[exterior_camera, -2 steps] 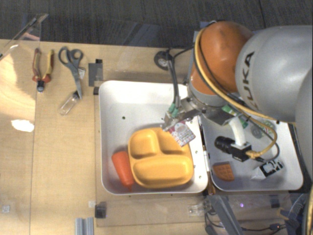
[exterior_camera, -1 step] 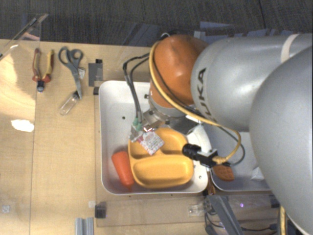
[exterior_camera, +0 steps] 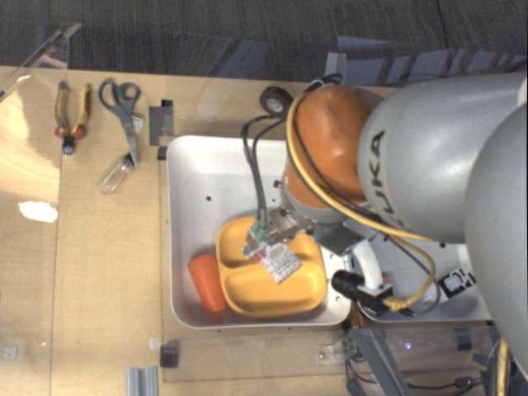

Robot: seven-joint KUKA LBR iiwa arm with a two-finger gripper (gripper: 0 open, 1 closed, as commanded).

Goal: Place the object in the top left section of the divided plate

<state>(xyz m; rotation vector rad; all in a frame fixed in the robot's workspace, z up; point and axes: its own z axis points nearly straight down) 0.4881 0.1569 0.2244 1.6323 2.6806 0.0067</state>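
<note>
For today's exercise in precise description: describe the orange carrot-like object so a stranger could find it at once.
Start at the white bin in the middle of the bench, under the grey arm. Near its lower edge sits a yellow divided plate; the orange object lies against the plate's left side. It is a long, rounded, reddish-orange thing, darker than the plate.

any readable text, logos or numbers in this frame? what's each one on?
"KUKA" in dark letters, running vertically on the grey arm beside its orange band.
A small patterned tag over the yellow divided plate: print too small to read.
A white label with black marks at right: blurred, unreadable.
</note>
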